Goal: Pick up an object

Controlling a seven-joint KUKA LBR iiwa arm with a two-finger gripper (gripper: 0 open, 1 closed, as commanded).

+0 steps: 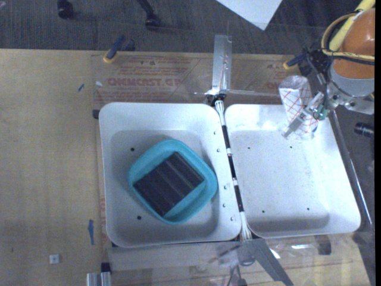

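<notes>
From above, the wooden bench (47,159) carries two shallow white bins set side by side, meeting along a seam near the middle of the frame. The left white bin (113,124) holds a teal, rounded-square plastic dish (205,180) turned at a slant, and inside it lies a dark, ribbed, flat rectangular pad (168,184) that nearly fills the dish.

The right white bin (286,189) has a speckled floor. At the upper right of the frame the grey arm with its orange band (357,34) reaches in, with yellow and black cables looping around it. Its jaws (303,121) hang over the upper right corner of the right bin, and a crumpled white wrapper with a red grid pattern (293,97) sits right at them, raised above the bin's rim. The wrapper appears to be pinched there, though the blur around the tips makes the contact hard to read, so I cannot tell for certain whether the jaws are closed on it.

Along the top of the bench, faded red lettering (143,82) runs across a clear sheet, and a small blue and yellow clamp (116,47) lies at the bench's upper edge.
</notes>
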